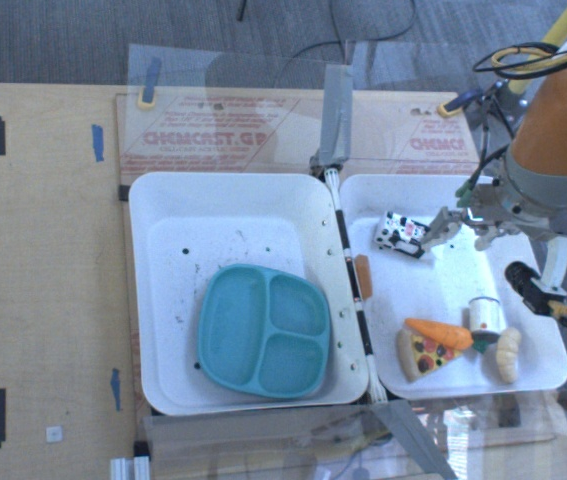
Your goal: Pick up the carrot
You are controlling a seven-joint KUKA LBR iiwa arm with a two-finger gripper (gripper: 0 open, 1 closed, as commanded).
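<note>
The carrot (441, 333), orange with a green top, lies in the front part of the right bin (433, 200). It rests partly on a pizza slice toy (419, 355). My gripper (468, 230) hangs over the back of that bin, well behind the carrot and just right of a black-and-white cow toy (400, 234). Its fingers look open, with nothing between them. The grey arm with its orange band (558, 108) comes in from the right.
A white cup (484, 315) and a pale bread roll (507, 354) sit right of the carrot. A small brown piece (363, 275) lies by the bins' shared wall. The left bin (163, 208) holds a teal divided plate (265, 332).
</note>
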